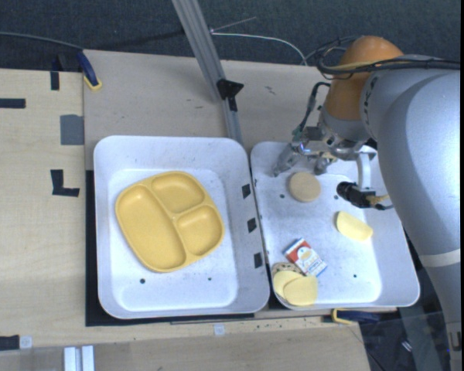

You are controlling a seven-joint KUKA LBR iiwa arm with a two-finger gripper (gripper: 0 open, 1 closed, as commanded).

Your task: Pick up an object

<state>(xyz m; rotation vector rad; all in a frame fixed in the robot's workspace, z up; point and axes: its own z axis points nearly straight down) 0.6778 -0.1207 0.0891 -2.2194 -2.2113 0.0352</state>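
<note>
Camera view is looking down on a wooden tabletop (155,107) carrying two shallow white bins side by side. Along the tabletop's left edge, dark tape marks (62,182) are showing, and a grey patch (72,128) is sitting near them. The left bin (116,284) is holding a yellow three-compartment plate (168,219), which is lying flat toward that bin's left side. A slanted metal rail (201,45) is running from the top of the view down to the far edge of the tabletop, ending between the two bins.

The right bin (387,280) is carrying several small things. A red and white packet (305,257) is lying near its front edge, and just in front of it pale yellow round pieces (295,286) are overlapping at the bin's front left corner. A tan round disc (303,186) is resting near the far edge, and a yellow wedge-shaped piece (353,226) is lying toward the right edge.

The gripper (319,154) is hanging over the far edge of the right bin, just beyond the disc and close to it. Whether its fingers are spread or closed cannot be told, and nothing is seen between them. The grey arm (421,161) is reaching in across the bin's right edge, with its orange band (363,76) above the wrist.
</note>
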